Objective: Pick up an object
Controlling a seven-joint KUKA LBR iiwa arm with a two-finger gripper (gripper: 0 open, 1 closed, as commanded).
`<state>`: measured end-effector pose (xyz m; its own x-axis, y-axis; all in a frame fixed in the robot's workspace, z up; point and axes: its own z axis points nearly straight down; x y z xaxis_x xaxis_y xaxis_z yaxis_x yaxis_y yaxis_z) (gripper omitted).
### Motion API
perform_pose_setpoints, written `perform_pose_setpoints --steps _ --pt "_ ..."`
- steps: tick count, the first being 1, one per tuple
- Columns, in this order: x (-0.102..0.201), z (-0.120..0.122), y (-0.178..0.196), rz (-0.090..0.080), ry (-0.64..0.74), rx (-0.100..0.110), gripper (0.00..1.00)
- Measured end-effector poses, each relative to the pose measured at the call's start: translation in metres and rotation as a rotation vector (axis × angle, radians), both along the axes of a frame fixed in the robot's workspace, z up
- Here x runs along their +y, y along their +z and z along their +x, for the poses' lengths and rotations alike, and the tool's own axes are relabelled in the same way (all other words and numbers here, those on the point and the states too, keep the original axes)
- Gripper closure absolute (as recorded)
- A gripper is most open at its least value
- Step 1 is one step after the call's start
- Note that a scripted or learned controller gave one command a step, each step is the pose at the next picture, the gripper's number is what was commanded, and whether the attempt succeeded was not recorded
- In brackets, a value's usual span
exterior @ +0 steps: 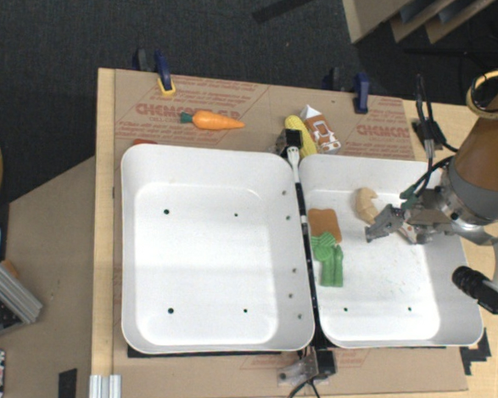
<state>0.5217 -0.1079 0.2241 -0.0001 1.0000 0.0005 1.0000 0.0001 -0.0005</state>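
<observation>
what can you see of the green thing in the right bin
The green object is a bright green, plastic-looking toy with a ribbed or leafy upper part and a smoother blocky lower part. It lies flat on the floor of the right bin, close to that bin's left wall. Its upper end touches or slightly overlaps the brown block just above it. The pincer is off to its upper right, apart from it.

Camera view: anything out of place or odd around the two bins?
Yes. A toy carrot and a yellow item lie on the cardboard behind the bins, outside both. The right bin holds three small objects.
</observation>
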Motion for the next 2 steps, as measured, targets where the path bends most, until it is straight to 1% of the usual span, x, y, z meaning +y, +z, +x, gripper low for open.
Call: perform_pose_setpoints --steps 1,2 --pt "0.001 0.029 -0.135 0.001 -0.001 0.0 0.0" --pt "0.017 0.088 -0.103 -0.002 0.004 -0.008 0.0"
